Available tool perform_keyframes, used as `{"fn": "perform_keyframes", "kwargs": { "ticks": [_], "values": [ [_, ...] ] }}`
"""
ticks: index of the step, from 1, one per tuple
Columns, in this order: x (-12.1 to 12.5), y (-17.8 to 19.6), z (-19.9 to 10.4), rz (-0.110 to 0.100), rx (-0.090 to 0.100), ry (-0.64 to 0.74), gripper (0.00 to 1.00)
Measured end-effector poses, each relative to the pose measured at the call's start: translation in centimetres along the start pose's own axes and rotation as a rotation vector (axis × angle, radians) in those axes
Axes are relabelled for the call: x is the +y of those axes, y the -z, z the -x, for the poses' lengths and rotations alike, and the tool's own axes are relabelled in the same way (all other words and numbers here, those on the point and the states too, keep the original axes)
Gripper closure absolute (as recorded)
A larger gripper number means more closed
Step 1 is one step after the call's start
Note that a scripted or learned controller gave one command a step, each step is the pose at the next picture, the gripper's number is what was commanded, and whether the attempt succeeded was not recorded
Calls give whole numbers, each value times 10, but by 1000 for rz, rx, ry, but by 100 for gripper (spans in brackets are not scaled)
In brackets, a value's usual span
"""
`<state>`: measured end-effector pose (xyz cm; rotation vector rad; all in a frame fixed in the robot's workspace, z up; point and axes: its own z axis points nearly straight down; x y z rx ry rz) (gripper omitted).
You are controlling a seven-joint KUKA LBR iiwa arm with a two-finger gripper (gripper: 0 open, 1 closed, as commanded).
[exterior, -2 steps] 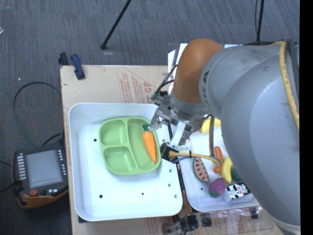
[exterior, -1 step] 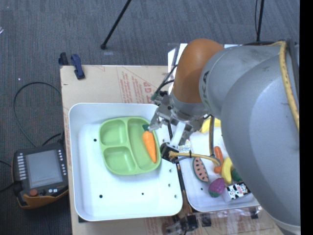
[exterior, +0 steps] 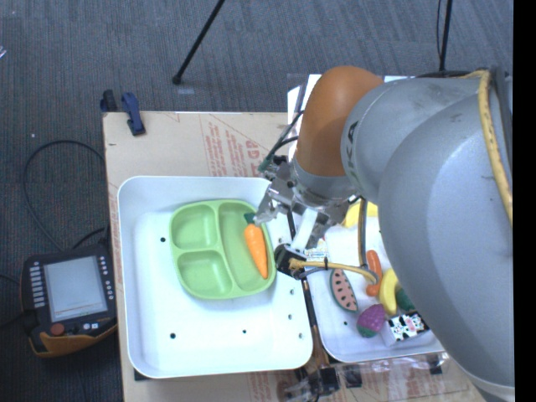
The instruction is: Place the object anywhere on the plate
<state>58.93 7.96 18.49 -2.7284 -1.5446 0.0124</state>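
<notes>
Gripper (exterior: 285, 224) hangs over plate's (exterior: 197, 254) right rim, fingers spread apart, nothing between them — carrot (exterior: 256, 249) lies in plate's long right compartment, just left of fingertips, long axis along rim. Looks placed already.

One fixed camera looks down at a slant from above the counter (exterior: 193, 136), both white bins (exterior: 138, 224) mid-frame, the arm (exterior: 435, 191) looming close at right, carpeted floor (exterior: 84, 40) across the top.

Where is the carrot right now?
The carrot lies in the right-hand compartment of the green plate, inside the left white bin, just left of the gripper.
</notes>
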Motion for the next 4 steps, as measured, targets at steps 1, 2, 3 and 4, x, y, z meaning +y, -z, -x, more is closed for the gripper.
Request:
{"fn": "perform_keyframes", "kwargs": {
  "ticks": [1, 2, 3, 4],
  "values": [
    [0, 0, 0, 0, 0, 0, 0],
    [0, 0, 0, 0, 0, 0, 0],
    [0, 0, 0, 0, 0, 0, 0],
    [0, 0, 0, 0, 0, 0, 0]
  ]
}}
